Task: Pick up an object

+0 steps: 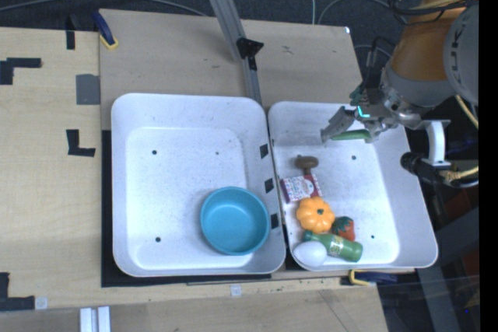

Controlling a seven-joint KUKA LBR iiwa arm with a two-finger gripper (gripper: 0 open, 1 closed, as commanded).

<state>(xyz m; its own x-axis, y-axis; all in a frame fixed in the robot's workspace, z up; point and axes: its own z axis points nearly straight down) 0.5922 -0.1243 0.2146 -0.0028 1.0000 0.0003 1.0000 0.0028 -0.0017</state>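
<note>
**Bench stock, left to right: pick not yet begun**

We list the left bin point(140, 167), holding one blue bowl point(234, 219) near its front right corner. Next, the right bin point(389, 198): a small brown piece point(306, 162) at mid-left, a red-and-white packet point(299, 187) below it, an orange pumpkin point(314, 213), a green bottle point(339, 246), a white egg-like item point(310, 253) at the front edge. The gripper point(336, 130) hovers above the bin's rear, well apart from the cluster, nothing between its fingers; whether they are spread or pressed together we cannot tell. We judge the whole task outstanding: approach, grasp and lift all remain
</note>
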